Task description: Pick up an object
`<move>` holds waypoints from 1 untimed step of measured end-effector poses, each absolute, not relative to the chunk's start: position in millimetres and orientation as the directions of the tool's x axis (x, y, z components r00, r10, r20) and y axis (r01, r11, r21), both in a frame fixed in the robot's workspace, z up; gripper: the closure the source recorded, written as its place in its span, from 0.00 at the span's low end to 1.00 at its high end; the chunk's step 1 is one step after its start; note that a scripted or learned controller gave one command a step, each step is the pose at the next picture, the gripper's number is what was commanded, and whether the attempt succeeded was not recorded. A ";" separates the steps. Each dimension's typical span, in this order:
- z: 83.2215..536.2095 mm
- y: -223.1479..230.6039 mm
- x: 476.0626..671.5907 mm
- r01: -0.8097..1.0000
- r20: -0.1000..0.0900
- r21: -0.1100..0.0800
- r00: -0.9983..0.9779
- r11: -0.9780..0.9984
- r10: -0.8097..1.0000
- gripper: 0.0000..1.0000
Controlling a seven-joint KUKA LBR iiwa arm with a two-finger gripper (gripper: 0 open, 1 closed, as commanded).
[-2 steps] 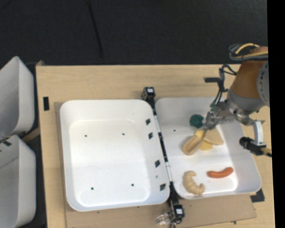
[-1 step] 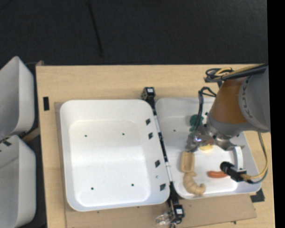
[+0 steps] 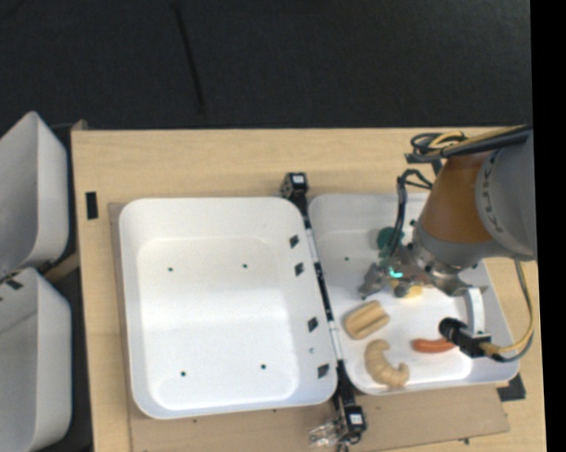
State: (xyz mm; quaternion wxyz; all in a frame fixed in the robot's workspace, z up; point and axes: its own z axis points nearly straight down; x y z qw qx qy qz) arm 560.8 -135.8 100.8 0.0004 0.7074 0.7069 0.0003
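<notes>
Over right bin (image 3: 352, 218), gripper (image 3: 389, 280) low above bread roll (image 3: 366, 319); croissant (image 3: 385, 365), sausage (image 3: 434, 346) nearby. Finger state: can't tell.

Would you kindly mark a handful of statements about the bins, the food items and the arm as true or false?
1. The bread roll lies in the right bin. True.
2. The croissant lies in the left bin. False: it lies in the right bin, near that bin's front edge in the camera view.
3. The red sausage lies to the right of the croissant in the camera view. True.
4. The gripper hangs over the left bin. False: it is over the right bin, just above the bread roll in the picture.
5. The arm bears a blue band above the wrist. False: the band is orange.
</notes>
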 end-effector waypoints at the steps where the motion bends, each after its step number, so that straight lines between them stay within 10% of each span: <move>1: 101.2 -125.6 573.9 1.000 -0.001 0.002 -0.002 0.002 1.000 0.00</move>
